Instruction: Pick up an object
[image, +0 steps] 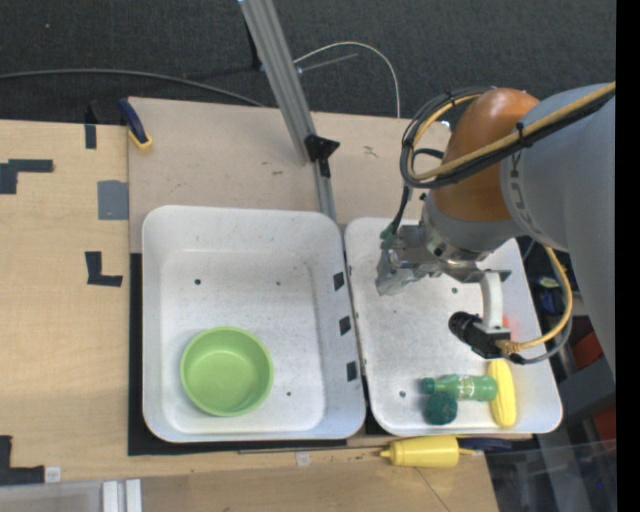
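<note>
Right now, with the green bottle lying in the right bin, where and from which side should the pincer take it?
Grip the green bottle across its mid-body, coming straight down from above. It lies flat on its side, so its narrow width faces up. Stay clear of the yellow object touching one end and the dark green piece beside the other.

Bowl in left bin (front)

The one camera is fixed above the bench and looks down at a slant on both white bins, side by side. It stands far enough to take in both bins; the arm enters from the right.
</note>
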